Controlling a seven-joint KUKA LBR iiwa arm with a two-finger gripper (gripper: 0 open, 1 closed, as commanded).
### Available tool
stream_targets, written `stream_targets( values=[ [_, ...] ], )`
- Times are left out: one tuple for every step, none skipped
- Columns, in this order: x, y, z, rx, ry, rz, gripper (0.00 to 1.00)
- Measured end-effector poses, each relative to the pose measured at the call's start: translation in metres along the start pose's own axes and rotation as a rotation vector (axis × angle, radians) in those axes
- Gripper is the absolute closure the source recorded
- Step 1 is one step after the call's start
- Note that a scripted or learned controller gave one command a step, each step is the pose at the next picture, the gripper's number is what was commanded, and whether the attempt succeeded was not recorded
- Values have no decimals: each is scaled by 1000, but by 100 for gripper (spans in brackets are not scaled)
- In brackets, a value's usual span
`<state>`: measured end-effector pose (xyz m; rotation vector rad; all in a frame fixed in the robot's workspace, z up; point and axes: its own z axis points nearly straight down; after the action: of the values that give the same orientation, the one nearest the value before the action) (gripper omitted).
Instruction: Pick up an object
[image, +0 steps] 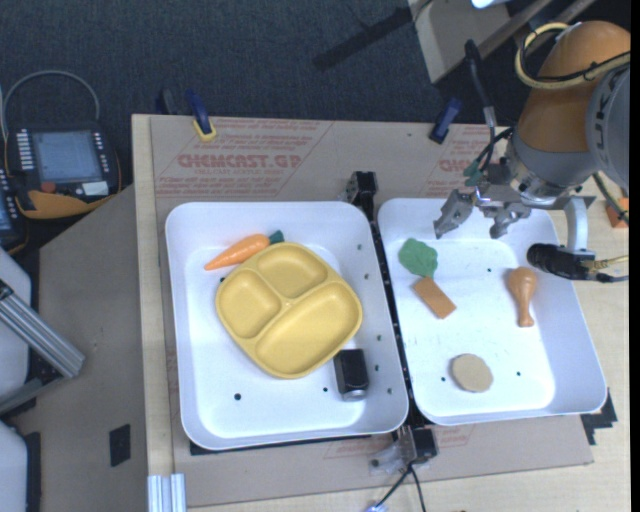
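- Grey arm enters upper right; gripper hangs fingers apart, gripping nothing, over right bin.
- Broccoli lies just below-left; drumstick lies right.
- Yellow plate sits in left bin.

Both bins look like smooth white plastic with a slight sheen. The yellow tray is matt plastic too. Board underneath reads as plain brown cardboard, printed red. The gripper looks like bare grey metal, the arm's orange band glossy.
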<state>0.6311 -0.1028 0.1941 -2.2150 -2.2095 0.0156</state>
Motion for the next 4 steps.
stream_targets(
  values=[
    [0,3,-9,-15,-2,-3,0],
    [2,5,54,-9,-1,-3,0],
    [3,5,107,-10,0,-2,0],
    [2,6,94,-17,-2,-2,100]
  ],
)
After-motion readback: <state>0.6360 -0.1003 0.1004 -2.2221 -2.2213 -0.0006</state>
